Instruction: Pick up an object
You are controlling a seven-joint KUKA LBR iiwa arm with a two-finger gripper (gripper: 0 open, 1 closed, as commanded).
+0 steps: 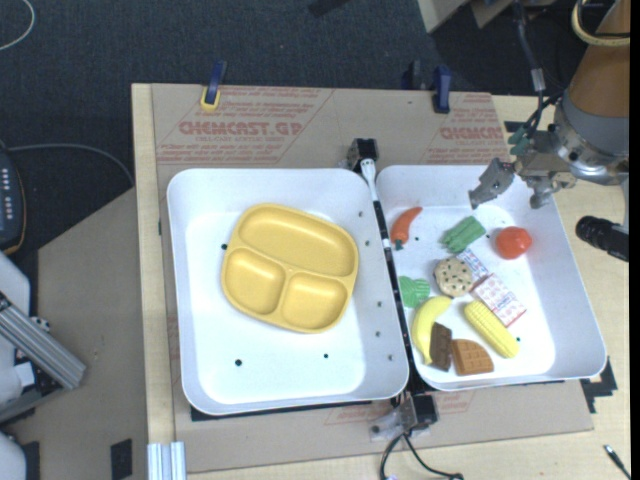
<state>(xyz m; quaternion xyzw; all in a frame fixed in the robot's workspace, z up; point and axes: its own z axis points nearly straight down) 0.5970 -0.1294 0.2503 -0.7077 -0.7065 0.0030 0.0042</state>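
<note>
- Landmark: the round red plastic tomato (513, 241), lying in the upper part of the right-hand shallow white bin (580, 313) on the table (150, 268).
- Hand: the two-finger grey metal hand (511, 185) hangs just above and slightly left of the tomato, over the bin's far end. Its two fingers stand spread wide, one to the upper left of the tomato and one directly above it, with nothing between them.
- Candidate objects: a flat green plastic piece (463, 234) lies just left of the tomato; a red-orange curved pepper-like piece (404, 224) lies further left, near the bin's inner wall.
- Below and left of the tomato lies a cluster: a round speckled cookie (453, 276), a white and red printed packet (496, 296), a yellow corn cob (490, 329), a yellow banana (430, 318) and a brown wafer-like block (470, 357).
- Deciding relation: tomato and green piece are nearest the hand, both on its near side. The tomato stands apart from its neighbours; the green piece's long axis runs diagonally.
- Judgement: no grasp is made yet; a short descent toward the tomato appears the least obstructed option, though a round body may roll from the fingers.
- Left of the tomato, well apart, the other bin holds a yellow three-compartment plastic tray (290, 266).
</note>
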